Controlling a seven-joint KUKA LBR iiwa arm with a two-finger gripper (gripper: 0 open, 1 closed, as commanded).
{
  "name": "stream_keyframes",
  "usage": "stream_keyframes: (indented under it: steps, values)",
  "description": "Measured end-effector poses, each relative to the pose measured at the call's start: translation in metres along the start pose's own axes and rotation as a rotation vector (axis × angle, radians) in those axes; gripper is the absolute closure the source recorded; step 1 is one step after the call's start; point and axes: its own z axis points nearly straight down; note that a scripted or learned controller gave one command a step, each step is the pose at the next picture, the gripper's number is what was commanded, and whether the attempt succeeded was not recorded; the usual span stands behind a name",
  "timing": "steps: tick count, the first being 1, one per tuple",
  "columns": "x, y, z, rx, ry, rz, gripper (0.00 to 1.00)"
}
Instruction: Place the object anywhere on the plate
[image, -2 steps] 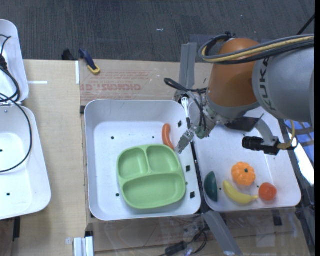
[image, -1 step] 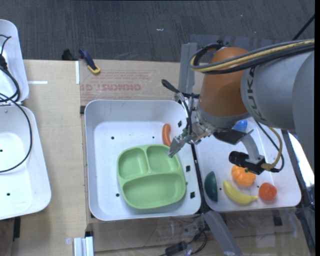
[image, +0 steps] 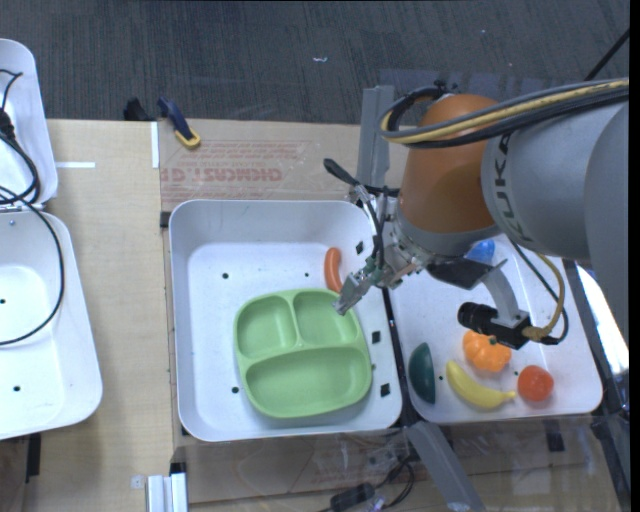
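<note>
A green plate (image: 300, 352) with three compartments lies in the left white bin (image: 200, 300). A small orange-red sausage-shaped object (image: 332, 265) lies on the bin floor just beyond the plate's far right corner. My gripper (image: 350, 296) hangs over the plate's upper right edge, a little in front of and to the right of that object. I see nothing held in it. The arm's orange band (image: 450, 170) and grey body cover the wall between the two bins.
The right bin (image: 570, 405) holds an orange pepper (image: 486, 352), a yellow banana (image: 478, 388), a red tomato (image: 536, 383), a dark green piece (image: 421, 370) and a blue thing (image: 482, 250) partly hidden by the arm. Cables trail near a white tray (image: 40, 330) on the left.
</note>
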Motion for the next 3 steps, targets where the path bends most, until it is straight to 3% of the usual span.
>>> stream_keyframes:
  steps: [1,2,3]
  values:
    - [-0.0015,0.0001,-0.0083,0.001,-0.001,0.002,1.0]
    - [-0.0016,0.0,-0.0083,0.001,-0.001,0.003,0.0]
    - [-0.0038,-0.0001,-0.017,0.001,-0.002,0.006,1.0]
